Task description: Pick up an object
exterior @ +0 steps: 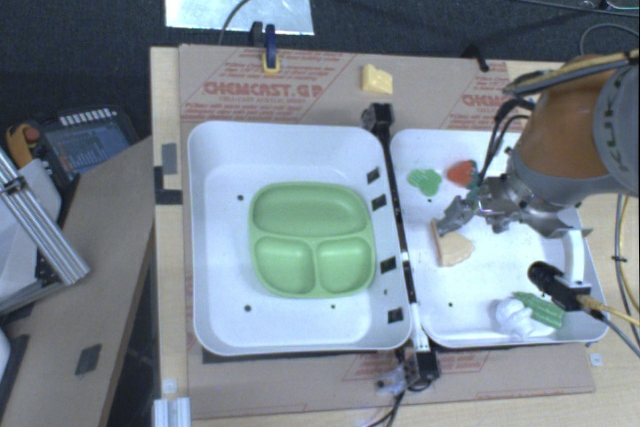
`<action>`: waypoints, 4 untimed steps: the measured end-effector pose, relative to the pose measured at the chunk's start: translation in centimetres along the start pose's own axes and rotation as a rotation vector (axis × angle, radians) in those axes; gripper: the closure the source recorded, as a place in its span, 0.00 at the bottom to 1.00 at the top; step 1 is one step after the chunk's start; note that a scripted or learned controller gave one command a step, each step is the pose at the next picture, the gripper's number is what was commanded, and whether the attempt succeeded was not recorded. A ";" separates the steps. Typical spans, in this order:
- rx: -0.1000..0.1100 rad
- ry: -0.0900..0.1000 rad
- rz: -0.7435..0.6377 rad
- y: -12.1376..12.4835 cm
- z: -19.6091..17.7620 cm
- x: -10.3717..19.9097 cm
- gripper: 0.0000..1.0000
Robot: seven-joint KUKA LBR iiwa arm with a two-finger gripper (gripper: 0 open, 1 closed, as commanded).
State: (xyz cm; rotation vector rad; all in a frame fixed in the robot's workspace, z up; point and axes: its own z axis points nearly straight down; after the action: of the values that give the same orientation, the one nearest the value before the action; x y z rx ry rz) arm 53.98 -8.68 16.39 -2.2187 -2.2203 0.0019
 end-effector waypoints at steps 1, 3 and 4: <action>0.001 0.000 0.000 -0.1 4.2 0.3 0.00; -0.009 -0.002 -0.003 0.4 -1.4 0.0 1.00; -0.010 -0.002 -0.003 -0.3 -7.2 0.2 1.00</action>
State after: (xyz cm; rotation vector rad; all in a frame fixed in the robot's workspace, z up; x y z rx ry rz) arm 53.66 -8.53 23.63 -2.2214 -2.2300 -0.0073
